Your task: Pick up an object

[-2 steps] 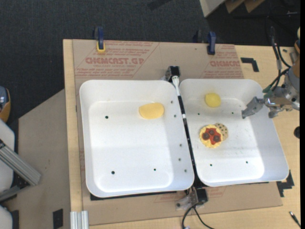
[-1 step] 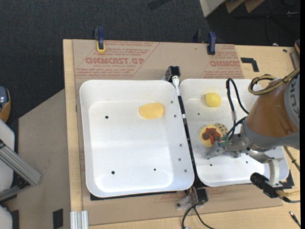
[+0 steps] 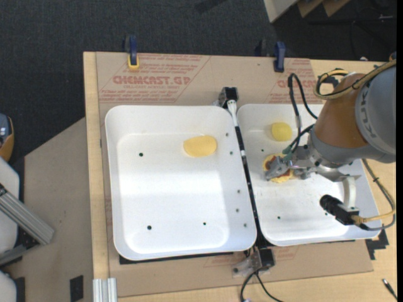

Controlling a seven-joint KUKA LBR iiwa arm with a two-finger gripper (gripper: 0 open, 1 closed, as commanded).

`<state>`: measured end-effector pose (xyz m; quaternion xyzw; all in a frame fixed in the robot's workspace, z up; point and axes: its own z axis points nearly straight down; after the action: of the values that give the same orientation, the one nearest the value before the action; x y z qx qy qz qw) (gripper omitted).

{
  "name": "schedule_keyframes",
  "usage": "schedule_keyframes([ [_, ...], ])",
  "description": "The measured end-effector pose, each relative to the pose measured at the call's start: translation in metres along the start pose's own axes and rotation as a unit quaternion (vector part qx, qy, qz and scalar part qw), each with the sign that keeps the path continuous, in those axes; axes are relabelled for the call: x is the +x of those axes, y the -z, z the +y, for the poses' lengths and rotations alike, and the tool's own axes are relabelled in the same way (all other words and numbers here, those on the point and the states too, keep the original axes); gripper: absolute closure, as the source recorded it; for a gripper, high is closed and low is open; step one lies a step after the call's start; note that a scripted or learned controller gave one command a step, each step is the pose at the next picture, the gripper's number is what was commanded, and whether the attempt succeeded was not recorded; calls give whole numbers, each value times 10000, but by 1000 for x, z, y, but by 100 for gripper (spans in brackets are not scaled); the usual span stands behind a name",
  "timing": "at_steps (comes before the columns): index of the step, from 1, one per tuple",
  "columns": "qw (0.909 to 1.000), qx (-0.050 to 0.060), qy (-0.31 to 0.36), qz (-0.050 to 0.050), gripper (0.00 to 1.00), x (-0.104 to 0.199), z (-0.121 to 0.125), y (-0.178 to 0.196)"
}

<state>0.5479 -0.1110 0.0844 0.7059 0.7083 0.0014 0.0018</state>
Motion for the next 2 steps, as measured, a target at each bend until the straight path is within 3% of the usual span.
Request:
schedule_keyframes([
  [1, 10000, 5, -18, -5, 100, -2, -2, 11],
  [2, 10000, 41, -25, 12, 100, 17, -72, 0],
])
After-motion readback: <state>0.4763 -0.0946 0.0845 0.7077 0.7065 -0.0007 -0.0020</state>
